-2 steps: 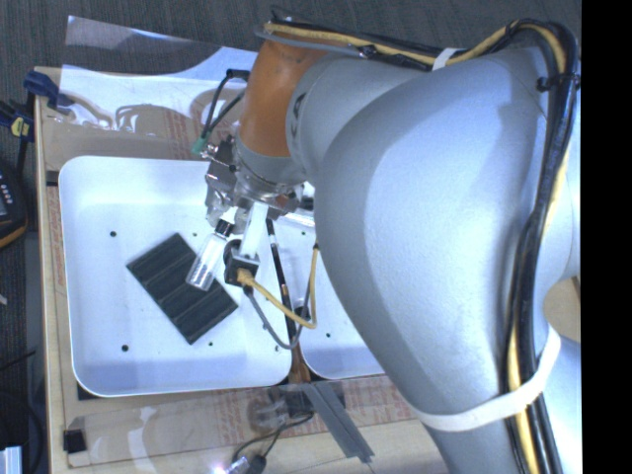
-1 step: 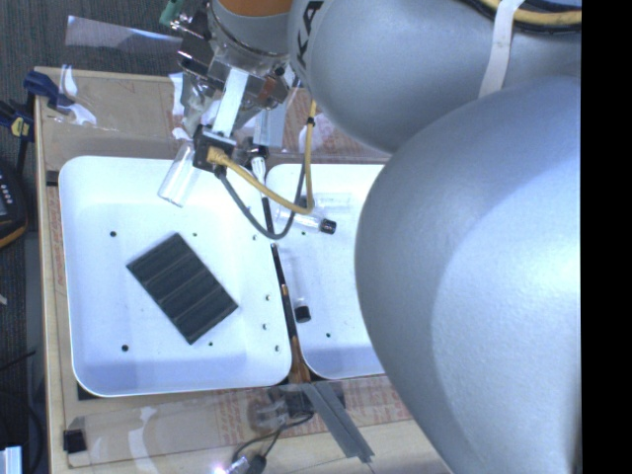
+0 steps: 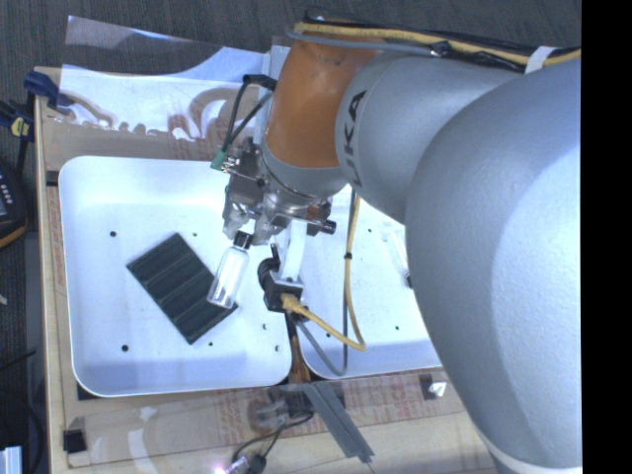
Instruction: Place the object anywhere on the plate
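Note:
A dark ribbed rectangular plate (image 3: 181, 286) lies at a slant on the floor of the left bin (image 3: 99, 186). A small clear tube-like object (image 3: 227, 276) hangs tilted from the tip of my gripper (image 3: 245, 237), which is shut on its upper end. The tube's lower end is over the plate's right corner. I cannot tell whether it touches the plate. The grey arm with its orange band comes in from the upper right and hides much of the right bin.
The right bin (image 3: 380, 354) adjoins the left one, and their rims meet just below the gripper. A pale patterned sheet (image 3: 148, 107) lies behind the left bin. Cables and a metal bracket (image 3: 316, 413) sit at the bench's front edge.

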Robot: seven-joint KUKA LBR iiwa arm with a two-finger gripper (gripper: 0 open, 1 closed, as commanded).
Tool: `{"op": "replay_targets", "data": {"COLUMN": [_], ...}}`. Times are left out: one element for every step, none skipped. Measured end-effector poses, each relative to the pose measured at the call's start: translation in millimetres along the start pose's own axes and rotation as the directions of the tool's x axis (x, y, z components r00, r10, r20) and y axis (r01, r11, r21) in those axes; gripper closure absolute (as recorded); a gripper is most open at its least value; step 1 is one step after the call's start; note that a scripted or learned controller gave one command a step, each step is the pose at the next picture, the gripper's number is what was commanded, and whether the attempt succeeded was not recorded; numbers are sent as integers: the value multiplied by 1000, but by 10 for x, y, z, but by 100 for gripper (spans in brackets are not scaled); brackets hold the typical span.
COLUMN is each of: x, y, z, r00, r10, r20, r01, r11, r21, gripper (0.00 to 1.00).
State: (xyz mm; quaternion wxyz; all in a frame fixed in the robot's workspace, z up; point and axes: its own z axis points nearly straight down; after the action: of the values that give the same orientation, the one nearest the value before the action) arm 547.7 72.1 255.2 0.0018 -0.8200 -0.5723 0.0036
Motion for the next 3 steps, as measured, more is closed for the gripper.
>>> {"op": "replay_targets", "data": {"x": [-569,-27,775], "y": [-397,-19,-926], "z": [393,-293,-44], "r00": [980,956,947], "r10": [-201,-293,-323], "r20": [-2,-1,1], "r01": [201,293,323], "r11": [980,956,946], "r21": [-1,-5,-3], "gripper": [100,100,100]}}
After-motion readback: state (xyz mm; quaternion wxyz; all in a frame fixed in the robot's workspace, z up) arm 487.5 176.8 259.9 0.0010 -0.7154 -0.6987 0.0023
